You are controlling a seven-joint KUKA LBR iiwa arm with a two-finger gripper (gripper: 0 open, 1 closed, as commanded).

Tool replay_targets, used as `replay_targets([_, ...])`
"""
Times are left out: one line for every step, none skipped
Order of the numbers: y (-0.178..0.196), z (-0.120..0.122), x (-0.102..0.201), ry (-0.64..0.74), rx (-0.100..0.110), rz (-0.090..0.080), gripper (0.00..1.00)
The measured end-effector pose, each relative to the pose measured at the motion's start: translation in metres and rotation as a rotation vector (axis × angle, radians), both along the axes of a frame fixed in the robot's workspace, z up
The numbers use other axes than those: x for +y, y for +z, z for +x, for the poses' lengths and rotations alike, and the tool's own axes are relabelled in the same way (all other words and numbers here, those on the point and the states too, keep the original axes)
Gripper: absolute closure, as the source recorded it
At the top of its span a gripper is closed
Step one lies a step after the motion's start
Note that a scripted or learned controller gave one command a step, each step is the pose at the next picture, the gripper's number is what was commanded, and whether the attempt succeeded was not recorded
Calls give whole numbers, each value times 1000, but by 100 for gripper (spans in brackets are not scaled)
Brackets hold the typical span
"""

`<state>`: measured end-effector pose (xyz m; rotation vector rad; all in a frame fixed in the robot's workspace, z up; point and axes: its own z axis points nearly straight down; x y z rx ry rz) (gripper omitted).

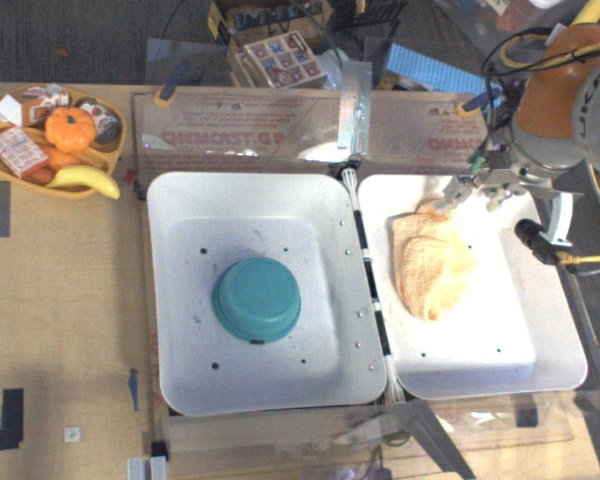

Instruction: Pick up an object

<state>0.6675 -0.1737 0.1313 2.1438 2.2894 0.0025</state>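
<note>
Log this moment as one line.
arm: over right bin | pincer: above tan cloth, not holding | left bin: teal bowl

Teal bowl (258,299) — tan cloth (433,265) — two white bins (180,218)

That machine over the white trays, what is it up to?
It is a robot arm trying to pick something up. Its gripper hangs over the far edge of the right bin, just beside a tan, bread-like object lying there. Nothing is visibly held yet. The left bin holds an upside-down teal bowl, untouched.
</note>
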Motion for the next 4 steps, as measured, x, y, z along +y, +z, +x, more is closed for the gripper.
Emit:
replay_targets([-38,-82,0,121,-12,0,0])
replay_targets([-26,-81,-3,115,-18,0,100])
replay_targets([-26,-81,-3,115,-18,-1,0])
replay_targets([-39,-157,-9,159,-11,-1,0])
